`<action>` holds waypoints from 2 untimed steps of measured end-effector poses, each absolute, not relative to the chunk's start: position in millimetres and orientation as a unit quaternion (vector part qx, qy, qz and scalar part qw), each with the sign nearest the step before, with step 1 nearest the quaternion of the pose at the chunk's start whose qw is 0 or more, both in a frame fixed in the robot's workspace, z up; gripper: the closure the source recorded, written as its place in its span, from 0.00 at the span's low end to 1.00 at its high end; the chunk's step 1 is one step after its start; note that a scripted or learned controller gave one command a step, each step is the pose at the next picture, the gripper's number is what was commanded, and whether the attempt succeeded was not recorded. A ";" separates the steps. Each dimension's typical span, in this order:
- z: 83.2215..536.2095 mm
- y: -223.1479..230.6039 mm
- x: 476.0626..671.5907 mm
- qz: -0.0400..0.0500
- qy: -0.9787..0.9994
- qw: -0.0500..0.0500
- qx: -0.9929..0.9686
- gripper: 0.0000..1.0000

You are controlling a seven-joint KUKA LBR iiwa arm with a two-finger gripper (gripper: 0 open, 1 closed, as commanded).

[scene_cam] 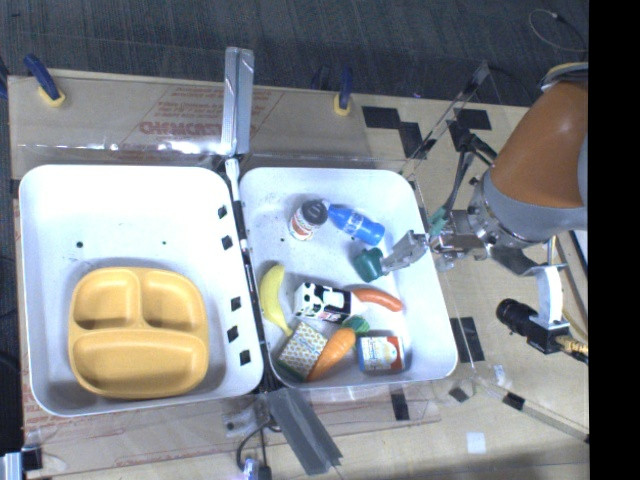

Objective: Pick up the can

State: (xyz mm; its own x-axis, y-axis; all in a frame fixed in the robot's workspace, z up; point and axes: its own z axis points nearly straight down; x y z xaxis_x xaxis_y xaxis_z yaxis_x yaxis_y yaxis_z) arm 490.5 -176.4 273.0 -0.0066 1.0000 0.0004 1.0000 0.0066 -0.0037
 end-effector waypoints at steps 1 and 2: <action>188.0 -168.6 574.5 0.002 -0.690 0.001 -0.724 0.00; 268.2 -173.4 578.1 0.000 -0.667 0.000 -0.745 0.00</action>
